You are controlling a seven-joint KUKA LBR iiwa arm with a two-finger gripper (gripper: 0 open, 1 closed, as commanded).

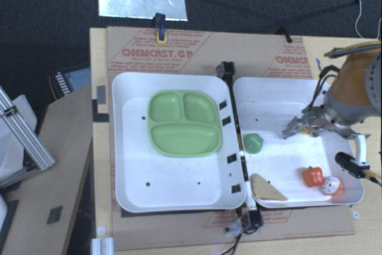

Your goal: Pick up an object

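The counter (197, 45) carries my two white bins side by side, the left bin (128, 146) toward its left edge and the right bin (271, 95) toward its right edge, where my arm reaches in. The left bin holds a green divided plate (182, 123), lying flat near the middle. My arm (355, 83) comes over the right bin's right rim, partly cut off, and my pincer (301, 126) hangs low over the bin's bare middle, tilted toward the divider. I judge it is placed to come down on something close by. Nothing sits between its fingers, and I cannot tell how wide they stand: they are small, dark and blurred together. The likely pick, a small green rounded object (253, 143), rests against the divider side of the right bin, near my pincer but apart from it. A tan wedge-shaped piece (267, 188) lies in the near corner by the divider. An orange object (312, 176) and a white and orange one (330, 186) touch near the bin's near right corner; their kind is hard to make out.
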